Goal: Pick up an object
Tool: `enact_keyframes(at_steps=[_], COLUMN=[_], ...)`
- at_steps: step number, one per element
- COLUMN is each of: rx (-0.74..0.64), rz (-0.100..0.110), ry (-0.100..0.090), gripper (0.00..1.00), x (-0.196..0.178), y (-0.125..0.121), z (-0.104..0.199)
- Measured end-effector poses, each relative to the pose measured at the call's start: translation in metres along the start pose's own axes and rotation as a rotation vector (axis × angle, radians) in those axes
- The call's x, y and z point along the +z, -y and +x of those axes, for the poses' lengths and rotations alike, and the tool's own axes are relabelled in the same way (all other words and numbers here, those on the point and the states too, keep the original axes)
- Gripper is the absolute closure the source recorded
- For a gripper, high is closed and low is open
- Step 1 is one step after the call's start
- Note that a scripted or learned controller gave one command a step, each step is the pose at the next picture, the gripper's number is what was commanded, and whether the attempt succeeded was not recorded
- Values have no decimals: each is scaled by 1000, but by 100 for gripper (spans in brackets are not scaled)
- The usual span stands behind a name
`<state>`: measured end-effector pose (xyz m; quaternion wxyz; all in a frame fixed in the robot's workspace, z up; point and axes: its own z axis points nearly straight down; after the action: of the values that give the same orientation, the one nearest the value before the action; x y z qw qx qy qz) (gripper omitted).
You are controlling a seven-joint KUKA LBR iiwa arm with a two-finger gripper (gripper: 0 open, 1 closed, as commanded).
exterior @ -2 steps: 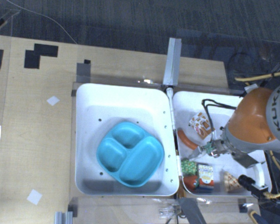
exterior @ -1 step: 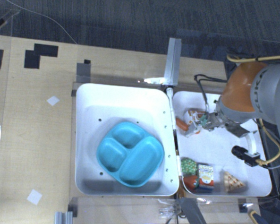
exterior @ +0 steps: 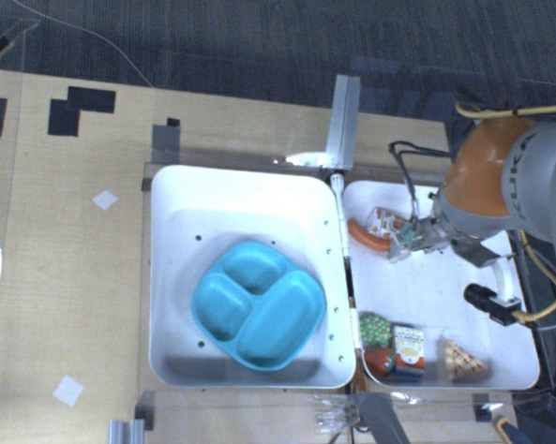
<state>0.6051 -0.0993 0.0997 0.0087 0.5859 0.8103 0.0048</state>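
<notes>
Camera view: hot dog [exterior: 369,235] beside claw [exterior: 410,241].

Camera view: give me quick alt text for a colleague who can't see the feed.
The gripper is low in the right bin, beside a hot dog and a small packet. Toy food and a pizza slice lie along its near edge. The left bin holds a blue divided plate.

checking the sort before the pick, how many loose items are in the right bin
About 6. A hot dog and small packet lie at the far left by the gripper; a green piece, red piece, carton and pizza slice line the near edge. The arm may hide others.
</notes>
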Motion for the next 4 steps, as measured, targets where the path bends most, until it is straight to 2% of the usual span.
enact_keyframes(at_steps=[1, 2, 3, 4], rx=[0, 85, 83, 256], rz=[0, 46, 53, 14], ry=[0, -16, -12, -5], gripper=[0, 0, 100, 100], x=[0, 16, 7, -84], y=[0, -49, -47, -86], z=[0, -38, -41, 47])
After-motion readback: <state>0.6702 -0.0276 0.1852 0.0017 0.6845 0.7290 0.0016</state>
